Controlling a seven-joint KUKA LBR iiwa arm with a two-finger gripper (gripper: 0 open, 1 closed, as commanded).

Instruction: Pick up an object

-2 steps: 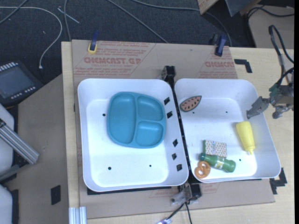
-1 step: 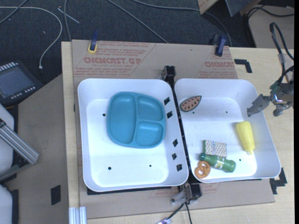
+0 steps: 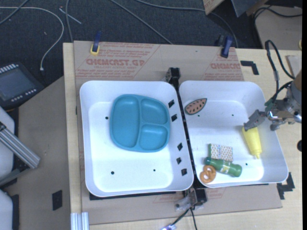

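Note:
My gripper (image 3: 265, 123) reaches in over the right rim of the right bin (image 3: 225, 90) and stands open. Its left finger (image 3: 253, 122) points down-left, with its tip just above the upper end of a yellow squeeze bottle (image 3: 253, 143). The bottle lies in the bin and is not between the fingers. Near the bin's front lie a green bottle (image 3: 225, 166), a patterned square packet (image 3: 220, 152) and an orange ring-shaped piece (image 3: 208, 174). A brown leaf-shaped object (image 3: 195, 106) lies at the back left of that bin.
The left bin (image 3: 96, 128) holds a blue divided plate (image 3: 140, 123). A black divider (image 3: 181, 128) runs between the two bins. Cables hang along the bench's right side (image 3: 276, 71), next to the arm.

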